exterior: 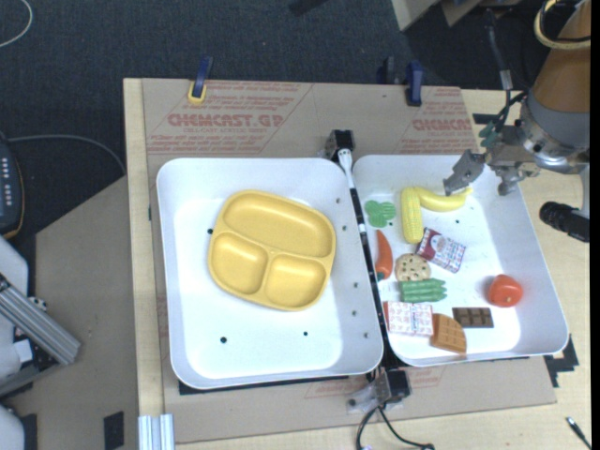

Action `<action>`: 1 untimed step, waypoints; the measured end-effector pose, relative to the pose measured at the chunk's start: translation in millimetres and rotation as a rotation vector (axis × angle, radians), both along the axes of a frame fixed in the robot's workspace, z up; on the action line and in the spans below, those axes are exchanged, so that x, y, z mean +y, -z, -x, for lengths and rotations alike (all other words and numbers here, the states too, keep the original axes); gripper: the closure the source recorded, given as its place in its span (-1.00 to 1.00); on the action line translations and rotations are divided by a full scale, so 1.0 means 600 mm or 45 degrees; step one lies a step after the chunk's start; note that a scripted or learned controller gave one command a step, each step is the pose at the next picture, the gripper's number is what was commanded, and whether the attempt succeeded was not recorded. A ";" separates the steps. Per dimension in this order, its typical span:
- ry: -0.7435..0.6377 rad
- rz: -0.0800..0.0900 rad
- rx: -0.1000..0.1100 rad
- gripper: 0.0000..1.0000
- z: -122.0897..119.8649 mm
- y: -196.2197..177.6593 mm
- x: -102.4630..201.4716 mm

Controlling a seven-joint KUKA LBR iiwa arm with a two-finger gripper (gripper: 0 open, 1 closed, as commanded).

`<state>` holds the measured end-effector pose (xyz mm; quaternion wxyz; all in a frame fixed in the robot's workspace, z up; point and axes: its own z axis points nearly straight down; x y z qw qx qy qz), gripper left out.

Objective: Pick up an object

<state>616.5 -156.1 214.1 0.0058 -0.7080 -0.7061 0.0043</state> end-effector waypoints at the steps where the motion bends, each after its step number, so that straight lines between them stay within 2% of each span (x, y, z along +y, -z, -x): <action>1: -0.004 0.003 -0.019 -1.00 -0.005 -0.015 0.001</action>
